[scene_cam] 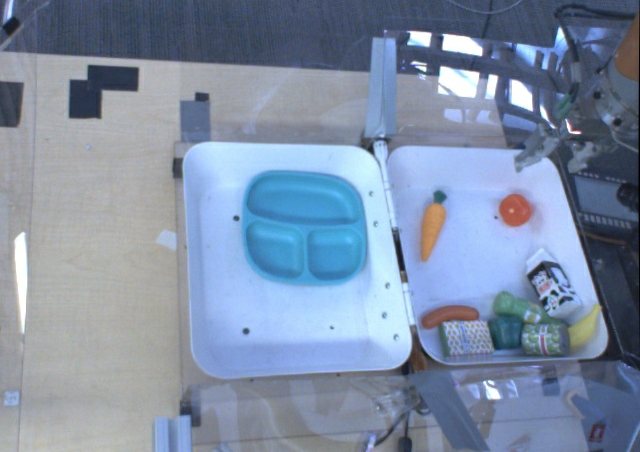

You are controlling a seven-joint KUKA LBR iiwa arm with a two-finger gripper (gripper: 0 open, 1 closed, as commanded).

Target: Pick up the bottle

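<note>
Bottle [518,307], green, label unreadable.

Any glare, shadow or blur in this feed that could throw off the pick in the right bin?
Camera view: bright window reflections sit on the clear panel behind the right bin; a soft shadow darkens the near part of the left bin; the gripper at the far right corner looks blurred and low in contrast; the green bottle is small, crowded among packed items, with soft edges.
</note>
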